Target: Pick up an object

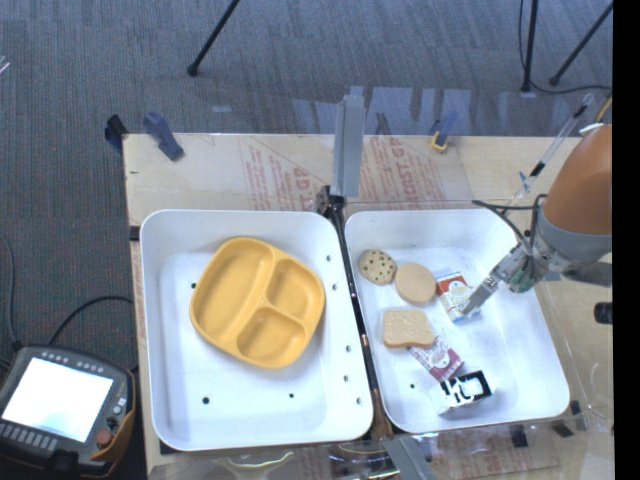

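In the right bin, camera view, the gripper hangs at the small red-and-white carton beside the round cracker; open or closed, I cannot tell. The carton looks light, crushable, slick; pinch its flat sides

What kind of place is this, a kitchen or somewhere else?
Probably a robot lab, not a kitchen. A robot arm reaches over two white bins on a plywood bench, the food looks like toys, and camera stand legs rest on office carpet.
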{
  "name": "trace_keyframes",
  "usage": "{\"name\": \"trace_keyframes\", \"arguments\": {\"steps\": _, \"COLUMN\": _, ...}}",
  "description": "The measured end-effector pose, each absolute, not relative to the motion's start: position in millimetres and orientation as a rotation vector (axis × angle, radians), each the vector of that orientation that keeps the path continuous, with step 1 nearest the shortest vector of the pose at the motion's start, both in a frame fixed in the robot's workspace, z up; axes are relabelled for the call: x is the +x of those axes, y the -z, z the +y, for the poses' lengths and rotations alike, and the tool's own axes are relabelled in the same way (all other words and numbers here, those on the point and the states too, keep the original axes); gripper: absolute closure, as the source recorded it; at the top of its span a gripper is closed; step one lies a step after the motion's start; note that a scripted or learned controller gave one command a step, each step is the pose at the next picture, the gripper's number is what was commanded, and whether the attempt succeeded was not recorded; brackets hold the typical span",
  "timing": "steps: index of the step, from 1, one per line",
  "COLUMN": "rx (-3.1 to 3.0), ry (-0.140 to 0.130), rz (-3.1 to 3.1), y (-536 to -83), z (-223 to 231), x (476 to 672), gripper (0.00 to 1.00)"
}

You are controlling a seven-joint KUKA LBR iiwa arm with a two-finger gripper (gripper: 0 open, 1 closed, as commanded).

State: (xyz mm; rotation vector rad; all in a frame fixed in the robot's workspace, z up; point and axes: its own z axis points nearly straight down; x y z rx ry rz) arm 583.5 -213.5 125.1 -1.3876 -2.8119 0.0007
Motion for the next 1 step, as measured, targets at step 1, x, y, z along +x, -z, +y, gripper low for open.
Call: {"name": "trace_keyframes", "arguments": {"steps": 1, "rx": -1.698, "ry": -0.003, "rz": -2.636, "y": -102.1, "z": -211.7, "x": 601.5, "gripper": 0.0}}
